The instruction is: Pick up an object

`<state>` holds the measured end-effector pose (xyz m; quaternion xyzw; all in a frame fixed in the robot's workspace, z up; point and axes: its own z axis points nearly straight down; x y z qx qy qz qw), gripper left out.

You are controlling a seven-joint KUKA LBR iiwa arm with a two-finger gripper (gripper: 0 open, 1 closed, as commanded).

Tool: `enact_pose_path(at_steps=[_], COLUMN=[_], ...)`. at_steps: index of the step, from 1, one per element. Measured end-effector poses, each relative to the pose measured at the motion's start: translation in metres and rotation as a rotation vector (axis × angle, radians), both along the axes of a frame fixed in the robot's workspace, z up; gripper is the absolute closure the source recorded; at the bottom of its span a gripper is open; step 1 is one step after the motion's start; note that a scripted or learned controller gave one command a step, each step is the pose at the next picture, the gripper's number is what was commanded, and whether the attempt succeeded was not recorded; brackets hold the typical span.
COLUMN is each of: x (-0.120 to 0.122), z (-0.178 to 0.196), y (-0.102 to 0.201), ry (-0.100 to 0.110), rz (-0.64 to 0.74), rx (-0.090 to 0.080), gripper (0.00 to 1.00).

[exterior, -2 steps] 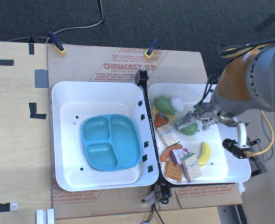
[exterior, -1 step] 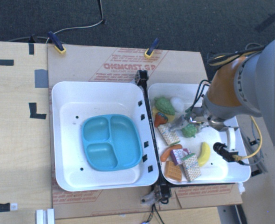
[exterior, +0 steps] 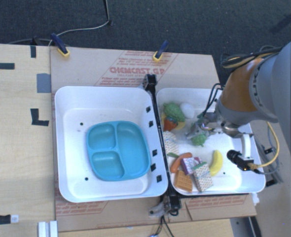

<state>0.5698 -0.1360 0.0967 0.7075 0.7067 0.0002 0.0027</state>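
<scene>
Cardboard point(exterior: 130, 70) under both bins reads "CHEMCAST".

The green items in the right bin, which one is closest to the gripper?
The small green piece in the middle of the right bin, right at the gripper. The larger leafy green one lies farther off, near the divider.

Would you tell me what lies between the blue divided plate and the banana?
In the camera view, between the blue plate and the banana lie the bins' black-clipped adjoining walls, then a carrot and small cartons.
</scene>
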Motion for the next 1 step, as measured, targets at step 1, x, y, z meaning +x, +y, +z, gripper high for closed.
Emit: enact_pose_path(at_steps=[1], x=[0.0118], z=[0.0879], y=[0.07], ry=[0.004], rz=[0.003], rx=[0.004], gripper=[1.0])
